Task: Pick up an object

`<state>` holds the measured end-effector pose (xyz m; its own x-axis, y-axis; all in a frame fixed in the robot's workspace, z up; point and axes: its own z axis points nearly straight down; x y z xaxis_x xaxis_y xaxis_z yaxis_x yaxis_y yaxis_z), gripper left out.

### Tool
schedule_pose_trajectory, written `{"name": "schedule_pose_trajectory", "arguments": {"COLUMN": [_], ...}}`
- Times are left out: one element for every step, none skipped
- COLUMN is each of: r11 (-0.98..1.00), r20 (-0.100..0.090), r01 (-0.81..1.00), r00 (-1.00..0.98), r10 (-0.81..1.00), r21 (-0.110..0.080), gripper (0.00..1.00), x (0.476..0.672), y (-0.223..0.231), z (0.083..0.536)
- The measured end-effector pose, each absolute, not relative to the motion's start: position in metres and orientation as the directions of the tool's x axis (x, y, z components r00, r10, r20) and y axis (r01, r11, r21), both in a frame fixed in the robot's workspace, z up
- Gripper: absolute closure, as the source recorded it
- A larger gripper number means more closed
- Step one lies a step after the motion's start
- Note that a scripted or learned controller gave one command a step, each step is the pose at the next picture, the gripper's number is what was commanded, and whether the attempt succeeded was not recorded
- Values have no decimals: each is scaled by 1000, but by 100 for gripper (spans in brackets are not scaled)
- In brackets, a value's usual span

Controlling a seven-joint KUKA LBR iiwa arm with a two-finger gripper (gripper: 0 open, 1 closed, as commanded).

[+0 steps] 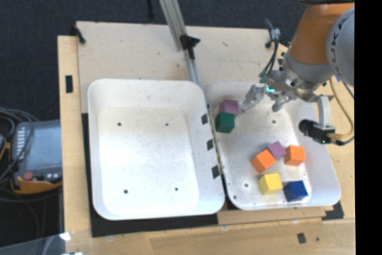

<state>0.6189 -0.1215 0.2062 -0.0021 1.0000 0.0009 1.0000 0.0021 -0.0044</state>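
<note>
While the hand (266, 98) hovers, seemingly open and empty, just right of the pink cube (229, 107), lowering comes next.

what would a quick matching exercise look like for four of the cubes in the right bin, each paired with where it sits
Things:
1. green cube
2. blue cube
3. yellow cube
4. pink cube

Places:
A. nearest the bin's front right corner
B. at the left wall, just in front of the pink one
C. closest to the gripper, near the back left
D. front row, just left of the blue one

Pairs: 1-B, 2-A, 3-D, 4-C
</note>
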Motion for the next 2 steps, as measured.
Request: {"name": "schedule_pose_trajectory", "arguments": {"r11": [2, -1], "r20": [0, -1], "r01": [1000, 1000], "r00": [-2, 1], "r10": [1000, 1000], "r21": [1, -5], "gripper": [0, 0], "x": [620, 610], "y": [-122, -126], "z": [209, 159]}}
